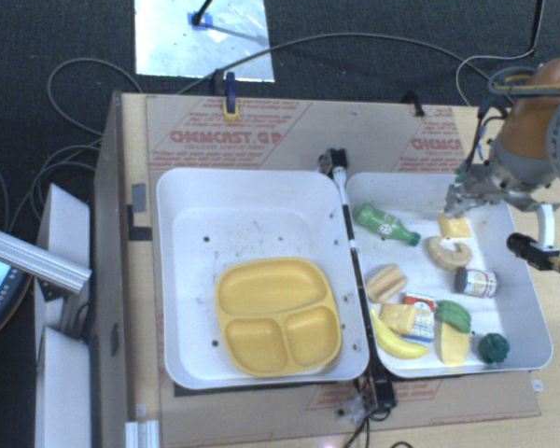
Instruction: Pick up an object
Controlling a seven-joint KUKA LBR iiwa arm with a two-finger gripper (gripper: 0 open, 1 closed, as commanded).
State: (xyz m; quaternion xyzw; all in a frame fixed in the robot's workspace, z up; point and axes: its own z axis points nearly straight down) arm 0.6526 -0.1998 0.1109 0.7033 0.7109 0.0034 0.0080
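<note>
Small pale-yellow toy block (455, 227), taken here as the likeliest pick. Lies flat on the floor of the right shallow white bin (539, 342), in its far half, towards the wall on the arm's side. Sits just beside a tan ring-shaped toy pastry (448, 252) on its near side, possibly touching it; hard to tell at this slant. Well apart from the green plastic toy bottle (387, 224) lying on its side to the left.

Lies directly below and slightly nearward of the end effector (459, 202), which hangs low over the bin at the tip of the grey arm. Cannot tell whether the end effector is spread or pressed together, nor whether contact with the block is made. No sign of anything gripped.

Risks, judged from this layout:
- Closing off-centre, with the block lying a little nearward of the tip: likely to nip one edge and squirt the block aside.
- Catching the tan pastry along with the block, given how close they lie, and so spoiling the grip.
- Pressing down onto so flat a piece and finding no sides to squeeze, ending shut on nothing.
- Brushing the bin's far wall on descent, given how near it stands.

Further out: a small labelled can (476, 283), then a crowded cluster with a yellow toy banana (397, 342).
</note>
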